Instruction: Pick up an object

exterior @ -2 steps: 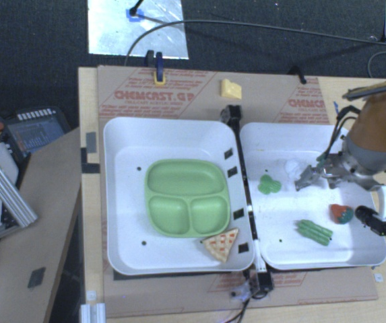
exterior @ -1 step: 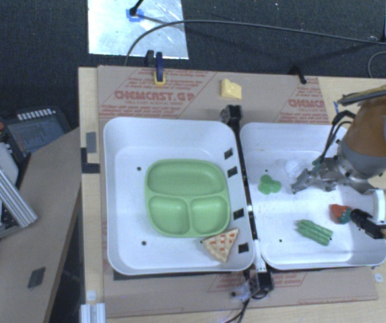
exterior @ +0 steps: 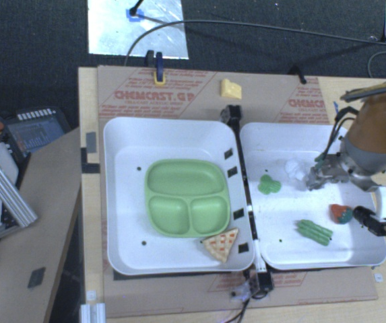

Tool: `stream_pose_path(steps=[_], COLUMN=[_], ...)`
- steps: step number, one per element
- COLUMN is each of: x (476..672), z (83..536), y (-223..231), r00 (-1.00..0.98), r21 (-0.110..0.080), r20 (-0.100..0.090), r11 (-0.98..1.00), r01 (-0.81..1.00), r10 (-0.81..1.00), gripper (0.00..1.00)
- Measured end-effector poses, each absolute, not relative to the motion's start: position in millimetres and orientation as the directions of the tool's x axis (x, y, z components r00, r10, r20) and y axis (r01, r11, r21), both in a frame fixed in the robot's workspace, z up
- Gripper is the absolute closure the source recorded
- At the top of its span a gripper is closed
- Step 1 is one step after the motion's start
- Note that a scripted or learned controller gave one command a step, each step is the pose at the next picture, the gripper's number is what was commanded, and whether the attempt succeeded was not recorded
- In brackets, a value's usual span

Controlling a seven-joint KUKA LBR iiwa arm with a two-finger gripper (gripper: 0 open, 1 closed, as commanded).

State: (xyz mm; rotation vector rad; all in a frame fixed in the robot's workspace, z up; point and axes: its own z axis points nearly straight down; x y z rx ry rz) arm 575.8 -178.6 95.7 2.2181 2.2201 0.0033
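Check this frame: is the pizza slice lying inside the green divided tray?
No. The pizza slice lies on the left bin's white floor, just outside the near right corner of the green divided tray.

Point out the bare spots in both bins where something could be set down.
Left bin: bare floor above the green tray and along its left side; the pizza slice crowds the lower right. Right bin: the top strip and the lower left, below the small green piece, are bare. The gripper, strawberry and green pod crowd its right half.
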Motion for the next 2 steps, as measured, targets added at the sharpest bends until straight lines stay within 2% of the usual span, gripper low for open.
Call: stream_pose_path(steps=[1, 2], x=[578.2, 588.4], z=[146, 205], y=[-169, -166], r00=[-0.004, -0.006], r21=[0.006, 0.008], r20=[-0.001, -0.002], r11=[0.004, 0.006], r01=[1.0, 1.0], r10=[1.0, 1.0], gripper=[1.0, 1.0])
